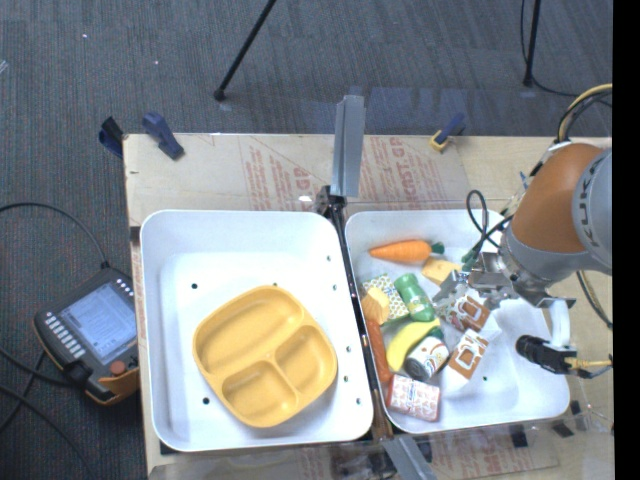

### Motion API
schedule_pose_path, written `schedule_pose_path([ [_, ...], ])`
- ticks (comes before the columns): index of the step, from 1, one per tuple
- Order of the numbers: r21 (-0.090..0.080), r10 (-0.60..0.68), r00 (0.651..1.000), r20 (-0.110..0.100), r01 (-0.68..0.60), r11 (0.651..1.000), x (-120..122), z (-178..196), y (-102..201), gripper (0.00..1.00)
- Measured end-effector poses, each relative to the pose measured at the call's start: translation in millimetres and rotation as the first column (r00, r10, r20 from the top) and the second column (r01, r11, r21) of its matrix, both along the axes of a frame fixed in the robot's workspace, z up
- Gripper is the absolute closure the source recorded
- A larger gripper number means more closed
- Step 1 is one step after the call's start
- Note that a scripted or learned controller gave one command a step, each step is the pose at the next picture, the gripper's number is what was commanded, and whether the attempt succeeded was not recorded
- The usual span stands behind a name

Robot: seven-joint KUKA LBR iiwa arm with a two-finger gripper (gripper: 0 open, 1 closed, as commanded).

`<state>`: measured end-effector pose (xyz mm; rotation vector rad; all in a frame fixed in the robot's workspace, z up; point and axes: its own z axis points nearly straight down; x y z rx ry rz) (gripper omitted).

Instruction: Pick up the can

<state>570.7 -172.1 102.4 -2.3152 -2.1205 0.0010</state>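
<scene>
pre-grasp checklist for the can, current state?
1. Can located in right bin: ok.
2. Can lying free: not ok, banana and carton press against it.
3. Gripper above can: not ok, it hangs over the upper carton.
4. Finger state: cannot tell.
5. Yellow tray in left bin, out of the way: ok.

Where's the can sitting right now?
The small dark-topped can lies in the right white bin, near its front, against the yellow banana and just above the pink-patterned packet.
</scene>
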Motion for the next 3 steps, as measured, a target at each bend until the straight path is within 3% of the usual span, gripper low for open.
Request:
schedule_pose_path([
  [1,0.002,-0.005,1.000,-0.001,0.005,1.000,0,9,-1,1.00],
  [2,-0.001,-0.066,0.998,-0.001,0.066,0.998,28,131,64,1.00],
  [3,-0.002,-0.313,0.950,-0.005,0.313,0.950,3,113,54,1.00],
])
